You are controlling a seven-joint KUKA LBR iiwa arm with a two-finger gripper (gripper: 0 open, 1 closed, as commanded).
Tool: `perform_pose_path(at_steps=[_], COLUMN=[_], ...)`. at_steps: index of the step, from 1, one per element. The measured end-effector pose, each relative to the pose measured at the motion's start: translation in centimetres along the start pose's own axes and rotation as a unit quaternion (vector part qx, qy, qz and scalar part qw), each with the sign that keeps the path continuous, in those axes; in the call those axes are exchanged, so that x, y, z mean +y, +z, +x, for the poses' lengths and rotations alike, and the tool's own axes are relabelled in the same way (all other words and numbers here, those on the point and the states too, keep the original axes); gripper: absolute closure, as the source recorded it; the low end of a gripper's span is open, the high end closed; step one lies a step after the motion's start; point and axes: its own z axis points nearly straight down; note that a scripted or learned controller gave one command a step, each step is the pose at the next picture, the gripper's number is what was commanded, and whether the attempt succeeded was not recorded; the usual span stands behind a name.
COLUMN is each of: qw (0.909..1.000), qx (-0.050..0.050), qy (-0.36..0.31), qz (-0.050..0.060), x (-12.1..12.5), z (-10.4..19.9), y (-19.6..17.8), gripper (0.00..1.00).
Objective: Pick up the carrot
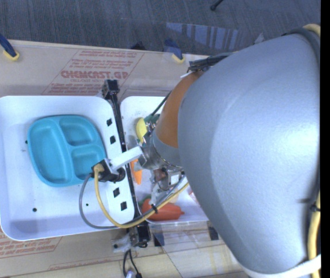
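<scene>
Arm [246, 155] comes in from the right and hangs over the right bin [131, 110], hiding most of it. The claw [164, 178] sits low in that bin, buried under wrist hardware and cables, so I can't tell its state or whether it has hold of anything.

Carrot [166, 212] lies flat near the right bin's front wall, just below the claw; a yellow cable crosses its left end. Looks apart from the claw, but contact is unclear.

Yellow object [140, 129] sits further back. Blue tray [65, 148] is in the left bin [8, 155], well clear.
</scene>
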Motion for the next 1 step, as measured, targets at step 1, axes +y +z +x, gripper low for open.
perform_pose_path(at_steps=[1], qw=[1.0000], qx=[0.000], qy=[0.000], qz=[0.000], x=[0.00], z=[0.00], y=[0.00], gripper=[0.00])
